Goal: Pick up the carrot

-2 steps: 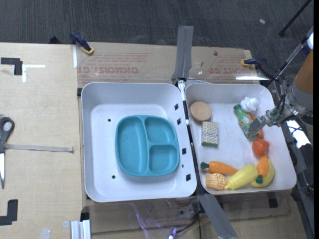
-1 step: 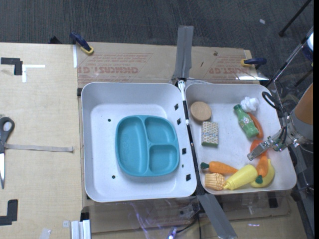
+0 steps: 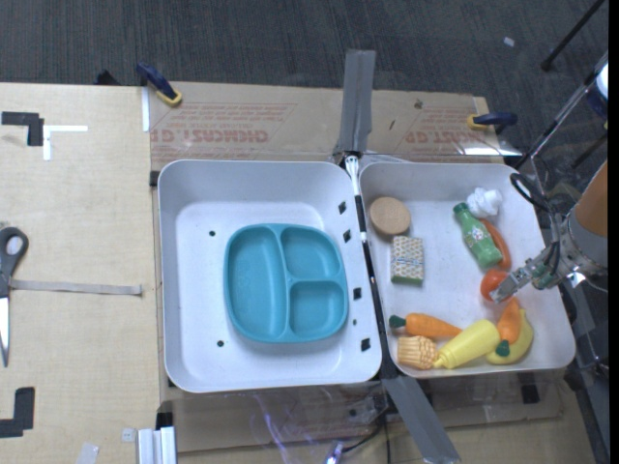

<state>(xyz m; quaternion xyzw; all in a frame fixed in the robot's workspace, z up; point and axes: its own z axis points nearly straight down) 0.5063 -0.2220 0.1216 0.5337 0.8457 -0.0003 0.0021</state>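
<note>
- Far left on the worktop (image 3: 77, 356) we see scissors (image 3: 8, 278), partly cut by the frame edge, with tape marks near them.
- Cardboard sheet (image 3: 251, 129) lies behind the bins, held by a blue clamp (image 3: 160, 83) at its left corner and another clamp (image 3: 493, 120) at its right.
- Left bin (image 3: 184, 356) holds a teal divided plate (image 3: 287, 282), three compartments, flat, about centered.
- Grey tape strip (image 3: 357, 100) runs up from the seam between the bins.
- Right bin (image 3: 440, 177): round tan disc (image 3: 390, 216) at upper left, a pale waffle-textured block (image 3: 407, 259) just below it, apart.
- Carrot (image 3: 432, 326) lies near the bin's front wall, left half, roughly horizontal, green end to the left, tip pointing right toward the yellow piece.
- Corn cob (image 3: 417, 352) sits just below the carrot, touching or nearly so; we can't tell which.
- Yellow squash-like piece (image 3: 470, 344) lies tilted, its lower end against the corn.
- Green bottle (image 3: 478, 237) with a white cap end (image 3: 485, 201) lies in the upper right, an orange item (image 3: 496, 241) alongside it.
- Banana (image 3: 516, 337) curves in the front right corner.
- Jaws (image 3: 510, 285) sit low at the bin's right side, by a red-orange piece (image 3: 493, 283), well apart from the carrot; we can't tell whether they're spread or pressed together.
- Arm (image 3: 590, 225) enters from the right edge.
</note>
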